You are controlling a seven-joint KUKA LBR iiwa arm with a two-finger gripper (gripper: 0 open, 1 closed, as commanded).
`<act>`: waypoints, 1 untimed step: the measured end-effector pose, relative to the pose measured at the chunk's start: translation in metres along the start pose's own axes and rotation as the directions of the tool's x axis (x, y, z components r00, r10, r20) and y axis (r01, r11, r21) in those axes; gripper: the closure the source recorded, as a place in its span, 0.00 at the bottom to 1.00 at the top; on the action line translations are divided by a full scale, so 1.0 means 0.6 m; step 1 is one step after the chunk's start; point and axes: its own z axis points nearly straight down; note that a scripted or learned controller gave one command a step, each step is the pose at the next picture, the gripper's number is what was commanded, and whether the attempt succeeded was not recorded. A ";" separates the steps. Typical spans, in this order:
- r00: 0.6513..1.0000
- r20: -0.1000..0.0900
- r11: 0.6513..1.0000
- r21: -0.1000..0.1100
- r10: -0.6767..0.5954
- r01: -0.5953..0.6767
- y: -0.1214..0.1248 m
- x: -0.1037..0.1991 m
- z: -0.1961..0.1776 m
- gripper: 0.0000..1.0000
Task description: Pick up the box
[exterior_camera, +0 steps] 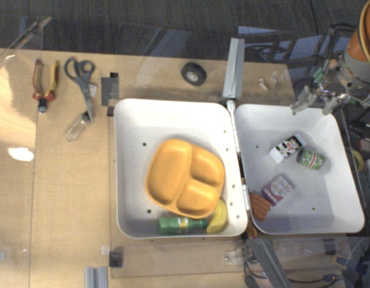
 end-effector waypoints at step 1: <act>0.998 0.001 0.998 -0.001 0.069 -0.069 -0.117 -0.040 0.084 0.00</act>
